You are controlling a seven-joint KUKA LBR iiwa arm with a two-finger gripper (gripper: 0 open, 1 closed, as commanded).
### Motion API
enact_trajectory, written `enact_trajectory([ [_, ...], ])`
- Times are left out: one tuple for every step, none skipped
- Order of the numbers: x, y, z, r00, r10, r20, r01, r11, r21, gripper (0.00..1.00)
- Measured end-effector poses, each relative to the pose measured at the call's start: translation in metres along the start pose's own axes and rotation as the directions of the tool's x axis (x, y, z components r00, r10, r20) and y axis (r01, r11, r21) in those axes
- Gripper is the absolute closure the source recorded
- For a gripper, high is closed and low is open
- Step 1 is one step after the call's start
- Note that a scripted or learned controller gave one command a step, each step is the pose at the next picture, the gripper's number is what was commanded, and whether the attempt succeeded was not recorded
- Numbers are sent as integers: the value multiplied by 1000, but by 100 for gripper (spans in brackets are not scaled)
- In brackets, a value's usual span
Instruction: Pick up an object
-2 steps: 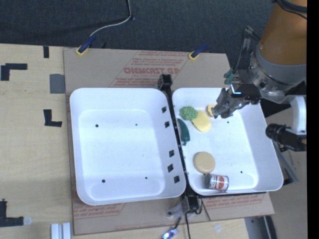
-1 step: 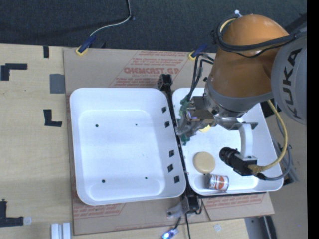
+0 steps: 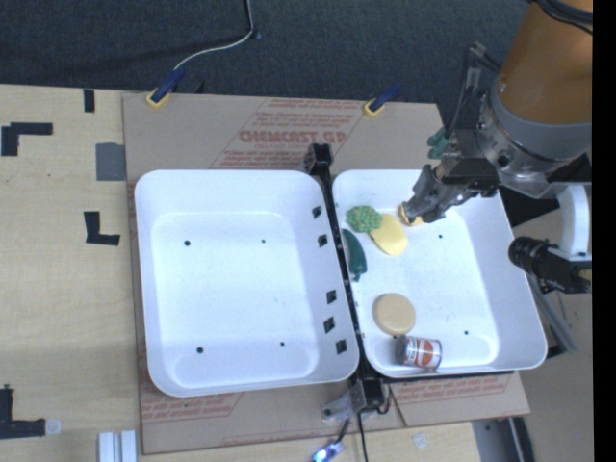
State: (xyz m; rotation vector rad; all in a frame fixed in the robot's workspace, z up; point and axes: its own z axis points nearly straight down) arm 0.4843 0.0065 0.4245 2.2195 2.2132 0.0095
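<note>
— Dark carpet [image 3: 115,17] lies behind the bench, and a pale wooden top [image 3: 58,258] carries a sheet of brown cardboard [image 3: 279,128] with red print, pinned by two blue-and-yellow clamps at its far edge.

— And the bins?

— Two shallow white ones, smooth plastic with rounded corners. The left bin [image 3: 164,210] shows bare floor with small dark dots. The right bin [image 3: 500,296] has the bits and pieces in it.

— The arm?

— Big, orange band above, grey wrist below, coming in from the right. Its gripper [image 3: 416,215] hangs at the far part of the right bin, tip just beside a yellow lumpy piece [image 3: 391,238]. Whether the claw is wide or narrow, I cannot tell; it is a dark blur from here.

— What else is in there?

— A flat tan disc [image 3: 394,312] nearer the front, a small red-and-white can [image 3: 421,352] lying on its side just beside it, a slim dark green piece [image 3: 355,255] along the left wall, and a knobbly green broccoli-like thing [image 3: 363,218] touching the yellow one.
</note>
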Motion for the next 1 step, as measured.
enact_trajectory([
  [27, 20, 147, 1000, -5, 1, 5, 1000, 25, 100],
])
